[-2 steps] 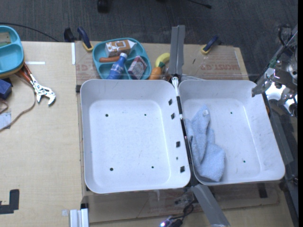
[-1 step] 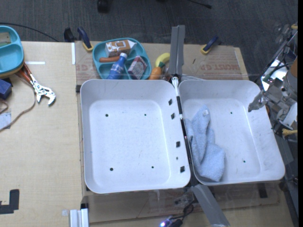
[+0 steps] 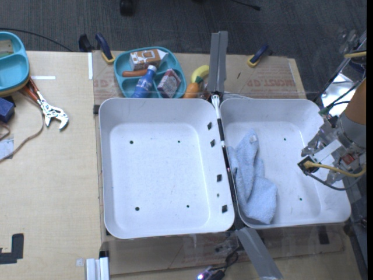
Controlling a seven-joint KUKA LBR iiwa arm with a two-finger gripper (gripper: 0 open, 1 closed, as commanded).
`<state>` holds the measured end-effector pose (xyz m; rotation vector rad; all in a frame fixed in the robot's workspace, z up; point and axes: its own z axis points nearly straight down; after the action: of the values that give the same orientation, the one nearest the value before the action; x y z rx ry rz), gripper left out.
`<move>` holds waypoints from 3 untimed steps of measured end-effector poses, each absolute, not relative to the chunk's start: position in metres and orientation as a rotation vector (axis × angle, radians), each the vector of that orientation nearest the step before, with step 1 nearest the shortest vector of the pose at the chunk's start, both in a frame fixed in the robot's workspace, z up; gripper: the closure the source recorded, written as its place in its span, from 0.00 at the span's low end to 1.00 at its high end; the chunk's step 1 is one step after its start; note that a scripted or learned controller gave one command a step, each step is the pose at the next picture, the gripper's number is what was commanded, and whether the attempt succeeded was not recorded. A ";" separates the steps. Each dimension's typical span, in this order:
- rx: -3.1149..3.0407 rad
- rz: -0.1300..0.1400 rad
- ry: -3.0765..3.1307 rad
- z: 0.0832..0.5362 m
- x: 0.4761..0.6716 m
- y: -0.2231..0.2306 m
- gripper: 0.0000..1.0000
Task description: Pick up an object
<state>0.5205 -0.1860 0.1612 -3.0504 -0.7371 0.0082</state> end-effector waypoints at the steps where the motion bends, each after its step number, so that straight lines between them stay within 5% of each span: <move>1: -3.121 0.007 -0.351 0.169 0.546 -0.222 0.00; 2: -3.124 0.007 -0.314 0.189 0.502 -0.222 0.00; 3: -3.123 0.008 -0.312 0.138 0.476 -0.222 0.00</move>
<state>0.4764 -0.2220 0.1381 -3.1234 -0.3116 0.0075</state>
